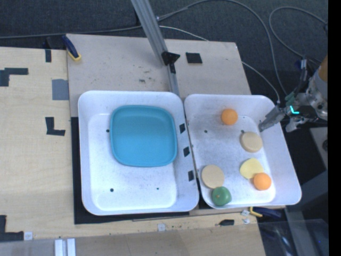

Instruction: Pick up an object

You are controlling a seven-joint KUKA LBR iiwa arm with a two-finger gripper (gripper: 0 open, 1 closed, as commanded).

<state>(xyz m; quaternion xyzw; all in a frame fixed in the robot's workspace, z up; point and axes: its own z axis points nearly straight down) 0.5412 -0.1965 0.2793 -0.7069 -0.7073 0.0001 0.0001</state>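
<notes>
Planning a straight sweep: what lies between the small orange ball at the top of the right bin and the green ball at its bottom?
In the camera view, one tan disc just above the green ball; above it, bare floor to the orange ball.

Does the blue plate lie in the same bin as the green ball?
No, the blue plate lies in the left bin, the green ball in the right bin.

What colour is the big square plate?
Light blue. The big square plate lies in the left white bin, in the camera view.

No text, label, brand, number or sign can be read anywhere: not on the two shallow white plastic bins, nor on the pale wooden table.
</notes>
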